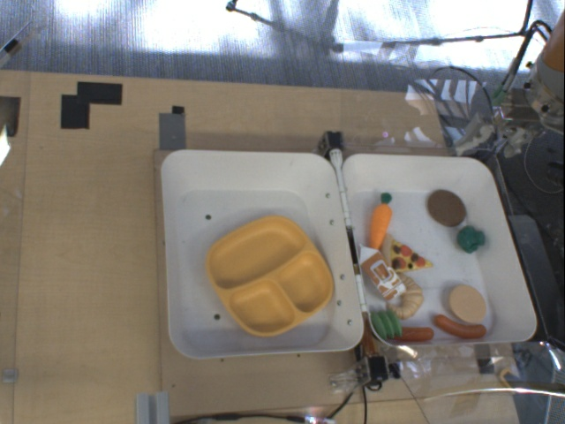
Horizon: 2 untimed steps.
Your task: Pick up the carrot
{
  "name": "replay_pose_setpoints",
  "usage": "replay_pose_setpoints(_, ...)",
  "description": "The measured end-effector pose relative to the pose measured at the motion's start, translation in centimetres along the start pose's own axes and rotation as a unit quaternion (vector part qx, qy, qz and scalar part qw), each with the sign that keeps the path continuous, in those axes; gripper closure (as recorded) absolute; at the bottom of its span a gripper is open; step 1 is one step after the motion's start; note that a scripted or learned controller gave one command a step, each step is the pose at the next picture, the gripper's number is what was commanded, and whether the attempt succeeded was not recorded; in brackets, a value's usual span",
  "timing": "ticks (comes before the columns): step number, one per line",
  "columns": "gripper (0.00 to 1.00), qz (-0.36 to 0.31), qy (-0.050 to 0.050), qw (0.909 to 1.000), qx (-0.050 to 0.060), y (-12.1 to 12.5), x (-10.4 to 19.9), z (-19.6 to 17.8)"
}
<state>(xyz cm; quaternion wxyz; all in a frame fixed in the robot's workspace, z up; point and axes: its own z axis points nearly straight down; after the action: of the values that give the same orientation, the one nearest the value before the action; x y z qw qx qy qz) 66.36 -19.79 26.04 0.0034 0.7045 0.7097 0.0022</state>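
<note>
The carrot (380,220), orange with a green top, lies in the right bin (503,237) near its left wall, top pointing away from me. A slice of pizza (406,255) lies just below it. A part of the arm (546,69) shows at the far upper right edge, well away from the carrot.
The right bin also holds a brown round patty (447,208), a green broccoli (470,238), a tan round disc (466,304), two red sausages (459,328), a pretzel-like piece (404,305) and a brown packet (382,276). A yellow divided plate (268,275) lies in the left bin (190,237).
</note>
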Motion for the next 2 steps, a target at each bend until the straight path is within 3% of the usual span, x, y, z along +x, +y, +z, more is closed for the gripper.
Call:
replay_pose_setpoints(1,0.00,-0.072,0.000,0.9974,0.001,-7.0,3.4,0.5)
replay_pose_setpoints(2,0.00,0.037,0.003,0.9993,0.004,-5.1,11.6,10.7)
